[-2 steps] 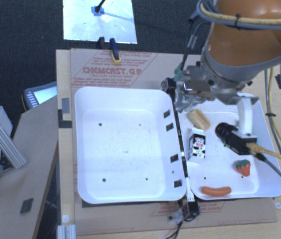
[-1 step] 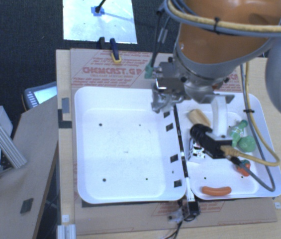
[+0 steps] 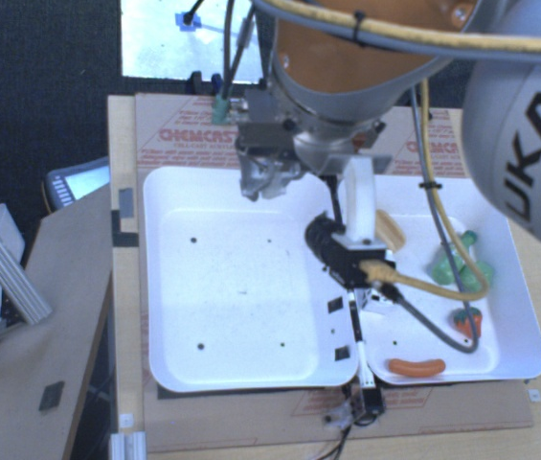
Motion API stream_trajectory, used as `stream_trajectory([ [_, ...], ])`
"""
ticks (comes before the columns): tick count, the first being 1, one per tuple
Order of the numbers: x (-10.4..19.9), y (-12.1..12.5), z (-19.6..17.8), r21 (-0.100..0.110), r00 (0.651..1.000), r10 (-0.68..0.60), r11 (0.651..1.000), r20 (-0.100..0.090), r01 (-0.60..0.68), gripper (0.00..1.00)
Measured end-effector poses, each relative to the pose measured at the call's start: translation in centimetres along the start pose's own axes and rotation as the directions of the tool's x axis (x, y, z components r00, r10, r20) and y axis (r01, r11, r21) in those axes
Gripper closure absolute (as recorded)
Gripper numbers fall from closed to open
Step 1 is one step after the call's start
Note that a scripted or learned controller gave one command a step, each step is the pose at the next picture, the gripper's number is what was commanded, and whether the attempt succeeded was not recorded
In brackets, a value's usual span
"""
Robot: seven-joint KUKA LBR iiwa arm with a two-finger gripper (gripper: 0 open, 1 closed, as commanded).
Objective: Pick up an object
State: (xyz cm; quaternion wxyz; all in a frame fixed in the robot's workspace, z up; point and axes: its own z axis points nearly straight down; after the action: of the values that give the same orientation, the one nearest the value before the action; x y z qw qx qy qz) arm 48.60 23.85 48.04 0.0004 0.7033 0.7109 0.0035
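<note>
My gripper (image 3: 266, 182) hangs over the far right corner of the left white bin (image 3: 222, 295), with the big grey and orange arm above it. Nothing shows between its tips. In the right white bin (image 3: 514, 348) lie an orange sausage-shaped piece (image 3: 416, 366) near the front edge, a small orange-red carrot-like piece (image 3: 469, 323), a green toy (image 3: 450, 267) near the right wall, and a pale yellow piece (image 3: 391, 229) partly hidden behind the wrist bracket.
The two bins meet along a ridge (image 3: 351, 324) under the wrist. They rest on cardboard (image 3: 184, 137) on the bench. A grey slatted thing (image 3: 2, 266) and a small screen (image 3: 74, 185) lie to the left, off the bench.
</note>
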Motion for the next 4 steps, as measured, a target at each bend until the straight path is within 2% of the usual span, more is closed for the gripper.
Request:
stream_trajectory([
  [1,-0.49,4.99,-5.79,-0.004,1.000,0.011,1.000,0.001,-0.011,1.00],
  [2,-0.45,4.77,-5.44,0.004,1.000,0.007,1.000,0.003,-0.007,0.00],
  [4,-0.45,4.77,-5.44,0.004,1.000,0.007,1.000,0.003,-0.007,0.00],
])
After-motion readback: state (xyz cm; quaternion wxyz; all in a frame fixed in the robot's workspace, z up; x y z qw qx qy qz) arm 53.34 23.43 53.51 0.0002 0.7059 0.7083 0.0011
